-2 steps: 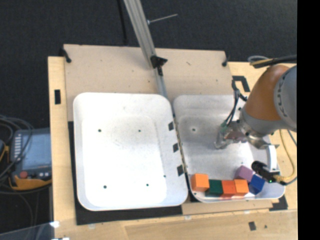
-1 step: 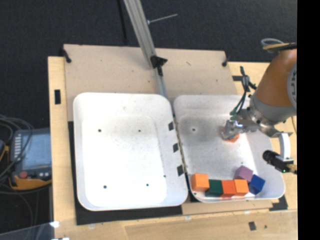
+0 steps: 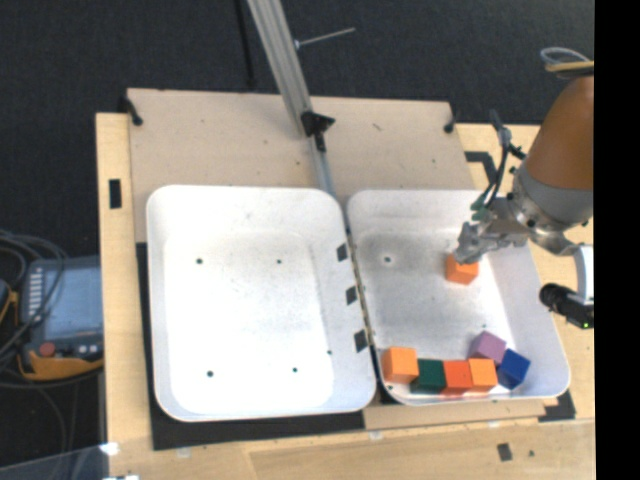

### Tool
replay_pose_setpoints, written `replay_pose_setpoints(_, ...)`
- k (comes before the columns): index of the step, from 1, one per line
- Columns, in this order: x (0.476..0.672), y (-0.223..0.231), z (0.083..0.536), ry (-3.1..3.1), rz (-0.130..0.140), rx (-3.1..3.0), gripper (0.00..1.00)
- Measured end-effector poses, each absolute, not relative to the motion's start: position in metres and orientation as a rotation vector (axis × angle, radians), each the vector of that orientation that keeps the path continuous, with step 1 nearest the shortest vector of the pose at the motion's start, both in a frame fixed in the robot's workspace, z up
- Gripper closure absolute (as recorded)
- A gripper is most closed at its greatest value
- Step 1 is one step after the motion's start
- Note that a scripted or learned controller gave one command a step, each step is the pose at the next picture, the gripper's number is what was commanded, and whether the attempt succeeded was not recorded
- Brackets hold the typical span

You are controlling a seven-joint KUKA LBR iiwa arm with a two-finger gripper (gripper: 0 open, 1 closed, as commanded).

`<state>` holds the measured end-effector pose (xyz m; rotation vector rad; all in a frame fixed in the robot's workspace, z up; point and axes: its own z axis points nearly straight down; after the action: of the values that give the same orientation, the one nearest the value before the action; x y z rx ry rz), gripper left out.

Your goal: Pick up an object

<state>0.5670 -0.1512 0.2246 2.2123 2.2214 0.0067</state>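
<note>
A grey box with a screen [image 3: 62,308] and tangled cables sits at the far left of the frame, off the edge of the pale wooden surface [image 3: 290,128]. Next comes the left white bin [image 3: 170,208], its speckled floor bare. A slanted metal rail [image 3: 285,58] runs down from the top of the frame toward the seam between the two bins. The right white bin [image 3: 400,218] carries a row of blocks along its lower edge: an orange block [image 3: 401,362], a dark green block [image 3: 431,374], a second orange block [image 3: 458,374], a lighter orange block [image 3: 482,372], a purple block [image 3: 489,346] just above them, and a blue block [image 3: 513,367] at the row's right end. Higher in that bin, right of centre, a lone orange cube [image 3: 461,270] sits directly under the hand [image 3: 472,248], well apart from the row below. The hand meets the cube's top; how far it stands open around the cube cannot be told from this angle, nor whether the cube is gripped or simply lies on the bin floor. The arm, grey with its orange band [image 3: 565,138], enters from the right of the frame above the bin's upper right corner
</note>
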Motion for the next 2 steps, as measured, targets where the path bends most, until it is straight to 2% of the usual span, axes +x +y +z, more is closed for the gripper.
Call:
replay_pose_setpoints(1, 0.569, -0.152, 0.279, 2.222, 0.006, 2.211, 1.00)
replay_pose_setpoints(2, 0.589, -0.096, 0.279, 2.228, 0.003, 2.212, 1.00)
